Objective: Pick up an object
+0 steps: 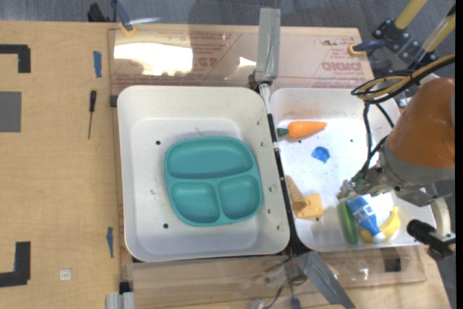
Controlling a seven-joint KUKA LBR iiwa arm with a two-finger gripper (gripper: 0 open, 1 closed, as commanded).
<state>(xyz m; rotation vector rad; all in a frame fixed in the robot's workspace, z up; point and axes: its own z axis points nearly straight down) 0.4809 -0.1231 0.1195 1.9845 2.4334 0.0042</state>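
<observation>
Beside smooth tapered carrot (305,129), crumpled blue scrap (321,153) on glossy white bin (340,101)

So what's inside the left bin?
In the left bin lies one teal divided plate, its three compartments bare. Whatever the plate covers can't be seen.

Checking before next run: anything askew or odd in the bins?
Nothing spilled or broken. The teal divided plate sits slightly rotated in the left bin. In the right bin, toys crowd the near edge: blue bottle, banana and a green piece touching under the gripper. The carrot lies apart.
</observation>
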